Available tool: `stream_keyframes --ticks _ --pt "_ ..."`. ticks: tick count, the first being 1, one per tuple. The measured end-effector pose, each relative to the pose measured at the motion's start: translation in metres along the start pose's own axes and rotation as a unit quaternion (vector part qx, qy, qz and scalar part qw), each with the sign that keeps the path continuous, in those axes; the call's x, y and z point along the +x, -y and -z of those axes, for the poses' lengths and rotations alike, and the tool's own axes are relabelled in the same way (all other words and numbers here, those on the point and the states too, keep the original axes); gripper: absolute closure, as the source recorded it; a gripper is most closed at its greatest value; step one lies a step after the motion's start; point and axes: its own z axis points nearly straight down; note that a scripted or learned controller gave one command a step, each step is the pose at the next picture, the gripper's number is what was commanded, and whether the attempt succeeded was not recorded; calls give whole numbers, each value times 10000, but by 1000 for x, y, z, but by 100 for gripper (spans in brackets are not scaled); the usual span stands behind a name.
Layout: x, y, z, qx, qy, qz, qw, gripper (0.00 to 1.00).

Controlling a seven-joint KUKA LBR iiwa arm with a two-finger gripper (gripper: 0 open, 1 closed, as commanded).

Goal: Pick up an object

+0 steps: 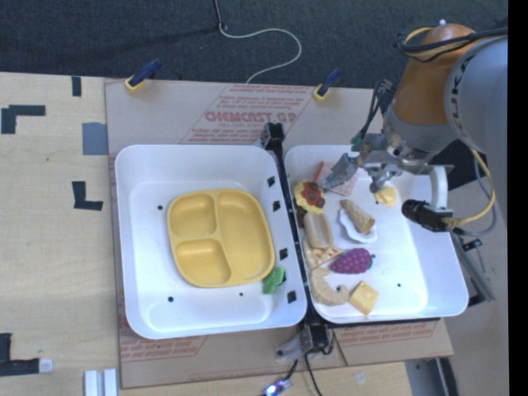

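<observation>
lying just below the end effector (363, 177) (right bin): cream wedge (358, 216)

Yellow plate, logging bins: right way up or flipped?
Right way up: the yellow plate shows its three hollow compartments, lying in the left bin.

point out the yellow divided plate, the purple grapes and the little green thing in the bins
yellow divided plate (219, 238): camera view, left bin, on the ridge where its compartments meet.
purple grapes (352, 261): camera view, right bin, middle of the bunch.
little green thing (273, 280): camera view, left bin by the plate's lower right corner, its middle.
</observation>
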Motion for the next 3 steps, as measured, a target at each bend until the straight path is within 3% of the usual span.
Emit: stream_keyframes --ticks 1,3 --pt "0 -3 9 -74 8 14 10000 0" --pt "-7 1 -98 -53 11 10 10000 0"
